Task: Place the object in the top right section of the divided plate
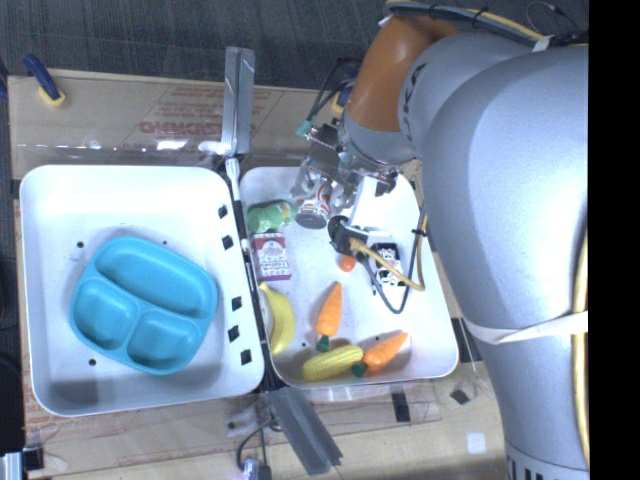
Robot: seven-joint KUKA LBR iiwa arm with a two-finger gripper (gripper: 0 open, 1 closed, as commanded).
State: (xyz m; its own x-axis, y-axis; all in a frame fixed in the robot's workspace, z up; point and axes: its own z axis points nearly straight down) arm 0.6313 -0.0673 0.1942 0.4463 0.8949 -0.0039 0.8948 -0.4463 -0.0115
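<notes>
A blue divided plate (145, 303) lies in the left bin (60, 193). My gripper (322, 190) reaches down into the far end of the right bin (432, 313), right over a small red and white can (313, 211). The gripper's body hides the top of the can, and I cannot tell whether they touch. The arm's grey bulk and orange band (385, 68) cover the right side of the view.
The right bin also holds a green object (268, 215), a red box (272, 257), a banana (280, 318), two carrots (329, 309) (385, 349), a corn cob (332, 362) and a small orange piece (346, 263). A metal divider (238, 98) stands between the bins.
</notes>
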